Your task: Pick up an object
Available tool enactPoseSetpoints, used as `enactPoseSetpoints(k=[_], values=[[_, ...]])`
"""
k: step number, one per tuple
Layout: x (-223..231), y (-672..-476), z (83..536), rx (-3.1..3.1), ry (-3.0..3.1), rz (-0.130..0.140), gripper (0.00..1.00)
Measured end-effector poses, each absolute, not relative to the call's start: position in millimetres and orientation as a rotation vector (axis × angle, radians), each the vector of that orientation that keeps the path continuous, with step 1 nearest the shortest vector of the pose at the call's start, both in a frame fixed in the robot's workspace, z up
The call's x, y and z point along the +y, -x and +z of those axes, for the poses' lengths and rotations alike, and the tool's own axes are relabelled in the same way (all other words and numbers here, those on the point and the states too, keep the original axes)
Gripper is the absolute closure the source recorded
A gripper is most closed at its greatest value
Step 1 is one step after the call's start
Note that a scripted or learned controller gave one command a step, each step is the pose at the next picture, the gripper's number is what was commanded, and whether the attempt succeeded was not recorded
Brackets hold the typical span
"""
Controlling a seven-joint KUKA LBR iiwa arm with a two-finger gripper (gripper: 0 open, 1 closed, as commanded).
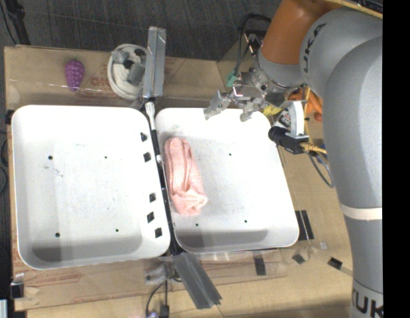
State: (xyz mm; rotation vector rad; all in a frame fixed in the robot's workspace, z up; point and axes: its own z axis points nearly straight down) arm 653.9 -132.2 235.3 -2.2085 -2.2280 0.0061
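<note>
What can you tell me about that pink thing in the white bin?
The pink cloth looks soft, like a small towel or sock, bunched into a long wrinkly lump. It lies flat in the right bin, close to the left wall beside the divider between the bins, running lengthwise from far to near. It rests on the bin floor. The gripper is apart from it, at the bin's far edge.

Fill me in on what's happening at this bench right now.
A grey KUKA arm with an orange band reaches in from the right, meant to pick up an object. Its two-finger gripper hangs open over the far edge of the right shallow white bin, holding nothing. The likely target, a crumpled pink cloth, lies against that bin's left wall. A small purple object sits on the bench beyond the left white bin.
</note>
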Motion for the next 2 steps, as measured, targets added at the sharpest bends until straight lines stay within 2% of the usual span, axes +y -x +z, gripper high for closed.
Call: enactPoseSetpoints(k=[1, 2], values=[[-99.3, -656.7, 286.3, -2.077, 2.355, 0.003, 0.0], [-70.4, -655.9, 190.4, -2.221, 2.216, 0.006, 0.0]])
